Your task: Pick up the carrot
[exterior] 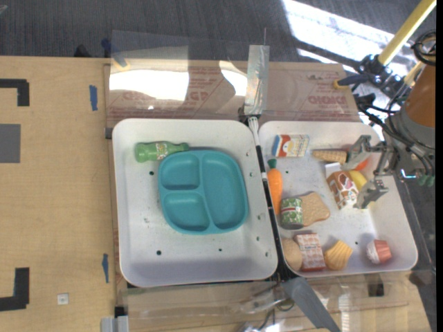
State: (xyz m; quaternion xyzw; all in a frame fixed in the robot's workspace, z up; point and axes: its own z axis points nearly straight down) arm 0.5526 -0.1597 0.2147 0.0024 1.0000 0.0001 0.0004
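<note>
2 white bins on a tan bench, the arm reaching in from the right.

The left bin (131, 254) holds a teal divided plate (203, 190) and, at its far edge, a green bottle (158, 150) lying flat. The right bin (398, 234) is crowded with toy food. The gripper (368, 171) hangs over that bin's far right part with its 2 fingers spread apart, nothing between them, just beside a red-and-white packet (342, 189). The carrot (275, 187) lies against the right bin's left wall, green top pointing far, well apart from the gripper. Dark floor shows beyond the bench.
</note>
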